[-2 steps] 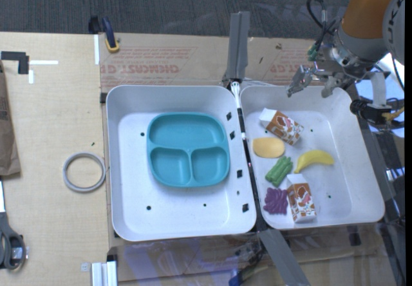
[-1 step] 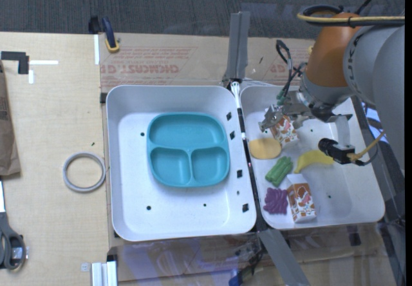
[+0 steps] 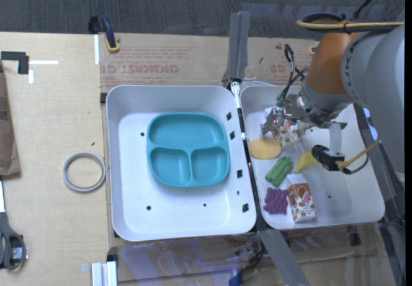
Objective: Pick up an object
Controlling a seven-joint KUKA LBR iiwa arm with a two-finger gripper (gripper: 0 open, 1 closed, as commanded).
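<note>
My gripper (image 3: 279,126) is low in the upper left part of the right bin (image 3: 360,204), at the end of the grey arm with its orange band (image 3: 329,62). Right beneath and beside it lies a pale yellow rounded piece (image 3: 264,149). A green pod-like piece (image 3: 279,170) and a small yellow banana shape (image 3: 304,162) lie just in front of it. Nearer the bin's front sit a purple grape bunch (image 3: 275,201) and a small red and white carton (image 3: 301,203). A bit of red and white shows at the gripper, too unclear to name.
The left bin (image 3: 122,169) holds a teal divided plate (image 3: 188,149). A grey ring (image 3: 84,171) lies on the wooden bench to the left. The divider between the bins (image 3: 243,149) runs close to the gripper's left side.
</note>
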